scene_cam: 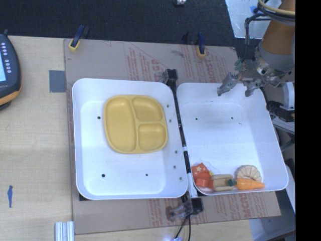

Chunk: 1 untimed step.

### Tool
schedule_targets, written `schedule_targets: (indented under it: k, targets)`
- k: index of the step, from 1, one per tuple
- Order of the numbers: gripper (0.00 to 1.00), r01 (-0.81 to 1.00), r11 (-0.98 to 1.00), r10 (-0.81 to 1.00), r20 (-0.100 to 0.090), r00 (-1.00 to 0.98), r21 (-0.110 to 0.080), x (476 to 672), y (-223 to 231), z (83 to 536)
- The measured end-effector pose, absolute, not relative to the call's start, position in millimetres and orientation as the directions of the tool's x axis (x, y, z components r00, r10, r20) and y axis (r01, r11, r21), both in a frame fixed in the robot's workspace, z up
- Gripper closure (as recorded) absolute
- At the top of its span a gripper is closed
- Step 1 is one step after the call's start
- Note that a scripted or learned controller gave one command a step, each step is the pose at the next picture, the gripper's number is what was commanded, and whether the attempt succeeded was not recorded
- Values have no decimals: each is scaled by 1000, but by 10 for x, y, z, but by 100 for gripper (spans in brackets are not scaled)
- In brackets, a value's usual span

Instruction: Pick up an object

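Observation:
Several small toy food items lie along the near edge of the right bin [228,134]: a red piece [201,173], a tan block [221,181], an orange carrot [249,185] and a cream shell-shaped piece [249,172]. My gripper [236,88] hangs over the far edge of the right bin, well away from those items. Its two fingers are spread apart, open, with nothing between them.
A yellow divided plate [135,123] lies in the left bin [90,169]. A black hinge strip [178,129] runs between the bins. A handheld pendant [7,69] rests at the far left of the bench. Blue and yellow clamps [200,45] hold the cardboard sheet.

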<state>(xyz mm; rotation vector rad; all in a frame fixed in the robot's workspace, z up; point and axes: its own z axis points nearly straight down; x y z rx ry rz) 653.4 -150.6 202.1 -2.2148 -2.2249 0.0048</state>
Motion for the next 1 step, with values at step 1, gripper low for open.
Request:
schedule_targets:
  k: [1]
  targets:
    - [0, 1000, 15, 1000, 3, -15, -6, 6565, -446, 1920]
